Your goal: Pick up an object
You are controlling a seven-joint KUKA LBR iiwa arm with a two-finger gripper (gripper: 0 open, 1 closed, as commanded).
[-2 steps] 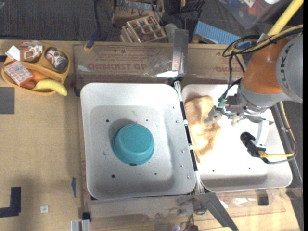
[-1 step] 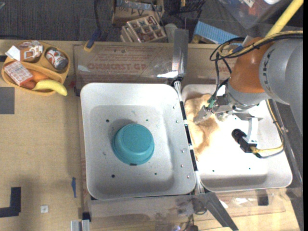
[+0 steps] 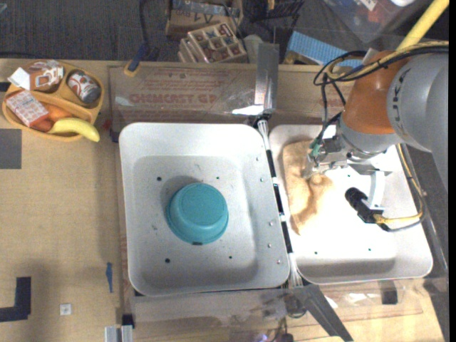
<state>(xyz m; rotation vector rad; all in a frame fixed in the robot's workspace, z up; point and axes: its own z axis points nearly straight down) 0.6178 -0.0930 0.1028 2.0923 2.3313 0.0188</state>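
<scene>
Tan cloth (image 3: 305,191) lies along the right bin's (image 3: 399,266) left wall.
Our gripper (image 3: 315,167) sits on its upper part, grip hidden from us; open floor spreads rightward.

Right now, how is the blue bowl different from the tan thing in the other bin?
The teal bowl is round and stiff, lying upside down alone in the left bin. The tan cloth is floppy and crumpled, lying in the right bin with the gripper right over its upper part. The bowl is one bright colour; the cloth is pale. Both rest in white bins.
</scene>
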